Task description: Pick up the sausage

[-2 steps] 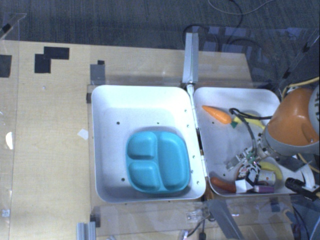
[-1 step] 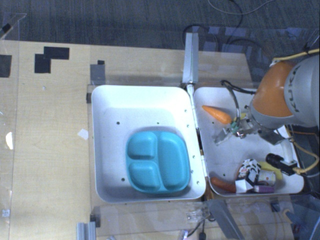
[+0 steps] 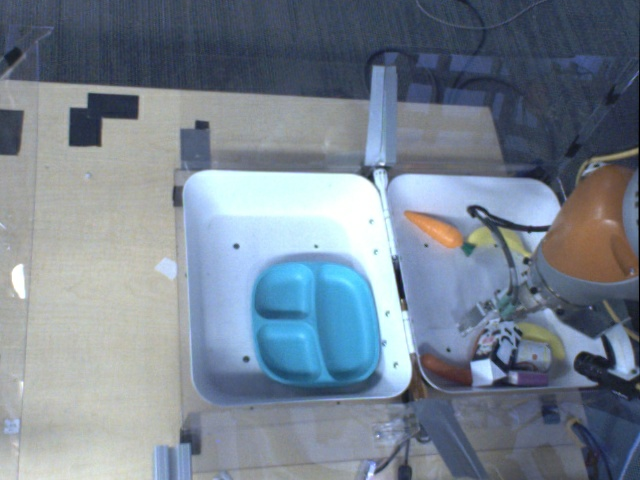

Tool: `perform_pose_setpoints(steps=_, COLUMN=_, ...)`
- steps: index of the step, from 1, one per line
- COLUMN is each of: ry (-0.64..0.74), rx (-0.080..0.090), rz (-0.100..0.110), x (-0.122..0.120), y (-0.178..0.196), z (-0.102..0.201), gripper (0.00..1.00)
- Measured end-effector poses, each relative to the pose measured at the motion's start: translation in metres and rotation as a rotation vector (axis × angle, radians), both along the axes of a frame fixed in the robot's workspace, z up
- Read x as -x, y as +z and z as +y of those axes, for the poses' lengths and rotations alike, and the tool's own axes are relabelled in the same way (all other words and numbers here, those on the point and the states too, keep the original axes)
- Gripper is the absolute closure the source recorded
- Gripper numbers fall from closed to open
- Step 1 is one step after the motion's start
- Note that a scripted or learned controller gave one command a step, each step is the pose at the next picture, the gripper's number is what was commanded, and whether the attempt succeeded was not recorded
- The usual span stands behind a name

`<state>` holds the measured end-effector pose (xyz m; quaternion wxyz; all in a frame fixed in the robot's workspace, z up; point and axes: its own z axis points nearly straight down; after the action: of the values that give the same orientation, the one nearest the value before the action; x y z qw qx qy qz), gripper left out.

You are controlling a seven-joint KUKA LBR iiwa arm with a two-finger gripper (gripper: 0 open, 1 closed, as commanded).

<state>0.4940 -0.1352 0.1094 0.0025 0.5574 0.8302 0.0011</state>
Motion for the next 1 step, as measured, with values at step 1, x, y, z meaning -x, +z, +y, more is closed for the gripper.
perform_pose_setpoints(steps=1, ry=-0.012, rx=0.003, rz=-0.01, x=0.0026, y=-0.0197, z=0.0391, gripper=0.0)
